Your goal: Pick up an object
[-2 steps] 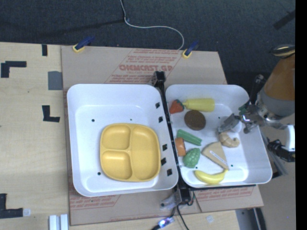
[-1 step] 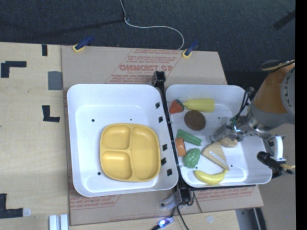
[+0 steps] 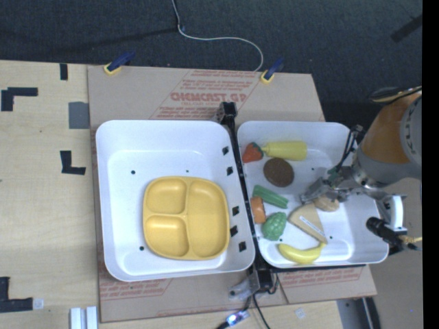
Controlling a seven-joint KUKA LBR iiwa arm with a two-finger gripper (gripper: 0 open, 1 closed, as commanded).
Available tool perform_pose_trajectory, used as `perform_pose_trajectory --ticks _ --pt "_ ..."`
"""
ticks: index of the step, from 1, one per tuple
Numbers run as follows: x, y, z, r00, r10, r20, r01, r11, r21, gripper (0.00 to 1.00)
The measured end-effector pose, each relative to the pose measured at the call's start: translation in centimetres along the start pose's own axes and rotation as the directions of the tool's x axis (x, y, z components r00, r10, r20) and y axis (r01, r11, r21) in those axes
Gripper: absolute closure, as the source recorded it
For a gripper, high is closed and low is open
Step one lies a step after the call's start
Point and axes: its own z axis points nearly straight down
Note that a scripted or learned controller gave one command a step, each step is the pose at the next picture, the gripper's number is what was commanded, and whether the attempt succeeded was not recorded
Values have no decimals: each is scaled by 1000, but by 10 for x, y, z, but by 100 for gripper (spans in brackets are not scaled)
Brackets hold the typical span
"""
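Observation:
The right bin (image 3: 343, 137) holds several toy foods. A yellow corn cob (image 3: 284, 149) and a red piece (image 3: 252, 153) lie at its far left, with a brown round piece (image 3: 279, 172) just below them. Along the left wall are a green pod (image 3: 270, 197), an orange carrot (image 3: 258, 211) and a green broccoli (image 3: 274, 225). A pale wedge (image 3: 308, 222) and a yellow banana (image 3: 300, 253) lie near the front. My gripper (image 3: 324, 190) is low in the bin's middle, right of the brown piece, over a small tan item (image 3: 330, 203).
The left bin (image 3: 116, 142) holds a yellow divided plate (image 3: 186, 217). The grey arm with its orange band (image 3: 391, 139) comes in over the right bin's right wall. A white cable (image 3: 219, 38) runs behind the bins on the cardboard sheet.

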Motion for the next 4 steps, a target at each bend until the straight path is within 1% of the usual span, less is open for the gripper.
perform_pose_trajectory --ticks 1,2,3,4 --pt "0 1 -7 1000 -1 0 1 1000 1 100" --pt "3 0 -45 1000 1 -3 -1 1000 0 100" --pt "11 6 -88 1000 -1 -2 1 1000 0 100" --pt "11 6 -136 1000 0 -1 0 1000 -1 100"
